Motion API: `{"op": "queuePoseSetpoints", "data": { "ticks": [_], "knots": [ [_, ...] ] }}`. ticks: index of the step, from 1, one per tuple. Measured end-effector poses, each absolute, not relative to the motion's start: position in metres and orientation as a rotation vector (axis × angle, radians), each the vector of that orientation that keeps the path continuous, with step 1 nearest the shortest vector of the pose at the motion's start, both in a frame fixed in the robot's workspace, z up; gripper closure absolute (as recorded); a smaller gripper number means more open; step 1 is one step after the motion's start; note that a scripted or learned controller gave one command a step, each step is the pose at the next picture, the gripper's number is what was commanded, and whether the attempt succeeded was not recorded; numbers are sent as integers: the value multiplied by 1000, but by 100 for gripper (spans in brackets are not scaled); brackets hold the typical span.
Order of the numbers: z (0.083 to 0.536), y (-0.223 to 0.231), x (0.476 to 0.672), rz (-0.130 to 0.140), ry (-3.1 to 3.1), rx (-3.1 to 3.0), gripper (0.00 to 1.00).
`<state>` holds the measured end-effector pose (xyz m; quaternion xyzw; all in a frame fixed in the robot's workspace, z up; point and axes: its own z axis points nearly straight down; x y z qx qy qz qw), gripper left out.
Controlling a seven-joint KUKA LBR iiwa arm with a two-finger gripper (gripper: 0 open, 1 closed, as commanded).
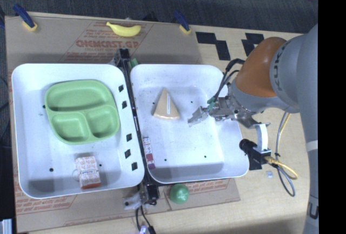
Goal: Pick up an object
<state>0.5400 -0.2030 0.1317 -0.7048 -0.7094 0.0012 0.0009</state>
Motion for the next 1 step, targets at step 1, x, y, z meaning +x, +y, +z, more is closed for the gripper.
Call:
{"op": "queuePoseSetpoints", "data": {
  "ticks": [1],
  "knots": [
    [91, -199, 579, 4, -2229, -2212, 0]
  ]
}}
